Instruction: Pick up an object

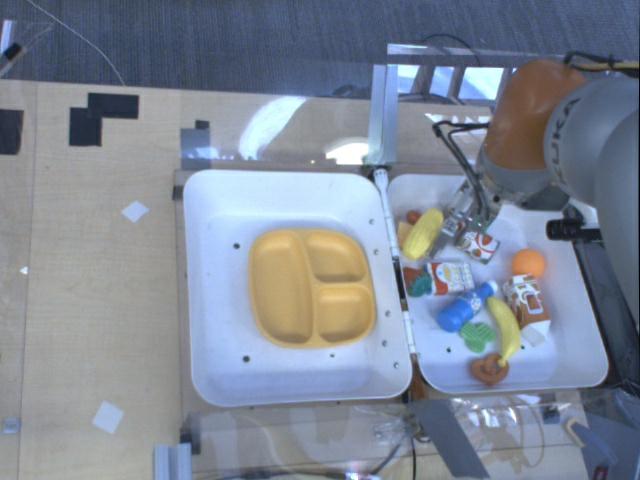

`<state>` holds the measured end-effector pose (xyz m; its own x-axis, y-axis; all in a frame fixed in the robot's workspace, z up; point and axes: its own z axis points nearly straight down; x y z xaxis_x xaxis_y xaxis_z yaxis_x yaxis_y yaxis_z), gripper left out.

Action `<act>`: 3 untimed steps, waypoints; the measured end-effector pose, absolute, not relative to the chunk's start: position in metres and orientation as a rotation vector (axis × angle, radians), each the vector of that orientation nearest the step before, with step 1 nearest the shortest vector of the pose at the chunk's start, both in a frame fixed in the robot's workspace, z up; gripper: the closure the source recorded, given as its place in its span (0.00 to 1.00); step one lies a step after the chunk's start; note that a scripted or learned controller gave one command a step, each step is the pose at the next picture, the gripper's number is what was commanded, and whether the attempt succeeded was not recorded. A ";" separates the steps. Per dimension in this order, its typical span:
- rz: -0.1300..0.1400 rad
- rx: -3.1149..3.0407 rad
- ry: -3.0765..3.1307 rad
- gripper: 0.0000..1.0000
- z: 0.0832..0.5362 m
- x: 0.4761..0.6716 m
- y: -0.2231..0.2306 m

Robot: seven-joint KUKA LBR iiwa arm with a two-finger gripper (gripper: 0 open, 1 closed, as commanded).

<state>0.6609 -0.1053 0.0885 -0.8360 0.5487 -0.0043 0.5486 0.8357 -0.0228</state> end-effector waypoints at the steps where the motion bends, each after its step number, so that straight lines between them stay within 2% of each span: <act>1: 0.001 -0.446 -3.117 0.00 0.088 0.658 -0.122; 2: -0.006 -0.582 -3.078 0.00 0.088 0.662 -0.120; 3: 0.005 -0.931 -2.996 0.00 0.088 0.660 -0.104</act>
<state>0.6601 -0.1044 0.0885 -0.8237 0.5670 0.0036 0.5670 0.8237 -0.0042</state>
